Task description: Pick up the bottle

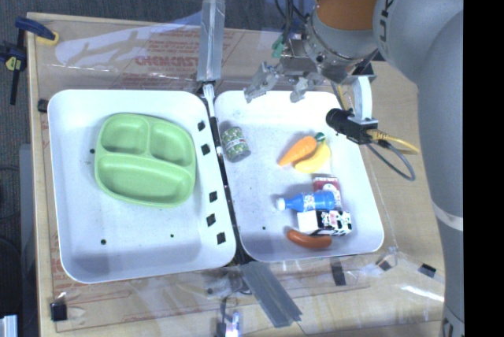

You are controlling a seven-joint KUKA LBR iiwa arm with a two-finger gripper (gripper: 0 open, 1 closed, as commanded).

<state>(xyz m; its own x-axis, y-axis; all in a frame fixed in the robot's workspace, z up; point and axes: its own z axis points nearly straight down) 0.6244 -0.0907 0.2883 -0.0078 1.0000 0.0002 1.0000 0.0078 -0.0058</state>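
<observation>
The bottle (pixel 309 202), blue with a white cap, is seen lying on its side in the near part of the right bin (pixel 260 229), cap toward the left. It is touched by a black-and-white carton (pixel 335 223) on its near side, and a red box (pixel 326 185) sits just behind it. A sausage (pixel 309 238) lies just in front. A carrot (pixel 299 150) and a yellow item (pixel 316 158) are found farther back, a small jar (pixel 234 142) near the divider. The gripper (pixel 276 92) is held above the bin's far rim, fingers spread apart, nothing between them. A green tray (pixel 146 159) rests in the left bin (pixel 71 201) on the counter (pixel 394 103).
</observation>
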